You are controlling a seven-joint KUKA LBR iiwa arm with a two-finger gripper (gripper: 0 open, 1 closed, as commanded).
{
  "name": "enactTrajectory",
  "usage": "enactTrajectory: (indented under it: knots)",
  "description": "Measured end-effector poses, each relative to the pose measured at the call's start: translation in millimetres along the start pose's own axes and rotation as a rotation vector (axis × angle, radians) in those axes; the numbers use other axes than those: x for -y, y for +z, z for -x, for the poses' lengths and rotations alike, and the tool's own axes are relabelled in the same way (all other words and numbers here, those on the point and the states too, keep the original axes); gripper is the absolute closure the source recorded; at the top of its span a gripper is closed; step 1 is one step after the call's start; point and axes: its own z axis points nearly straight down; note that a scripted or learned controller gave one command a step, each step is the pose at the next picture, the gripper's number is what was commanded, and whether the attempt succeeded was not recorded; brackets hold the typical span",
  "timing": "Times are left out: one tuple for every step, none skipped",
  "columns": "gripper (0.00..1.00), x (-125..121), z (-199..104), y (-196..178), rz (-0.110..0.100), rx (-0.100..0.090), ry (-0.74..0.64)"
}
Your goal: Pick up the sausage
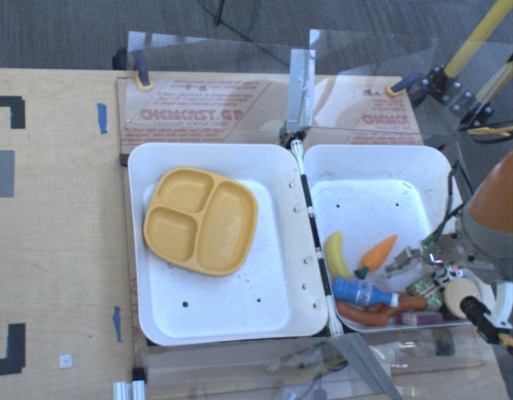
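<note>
The sausage (375, 313), reddish-brown and long, lies along the front wall of the right bin (365, 167), just below a blue bottle (361, 292) that touches it. My gripper (415, 262) hovers near the bin's right side, up and to the right of the sausage and apart from it. It stands open with nothing between its fingers. The grey arm with its orange band (500, 200) comes in from the right edge.
A yellow banana (336, 255) and an orange carrot (379, 252) lie left of the gripper. A green item (424, 288) and a purplish item (429, 317) sit by the sausage's right end. The left bin (156, 307) holds a yellow divided plate (231, 257).
</note>
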Motion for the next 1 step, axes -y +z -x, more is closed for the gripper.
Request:
enactTrajectory:
  knots:
    - [0.00, 0.0, 0.0, 0.0, 0.000, 0.000, 0.000]
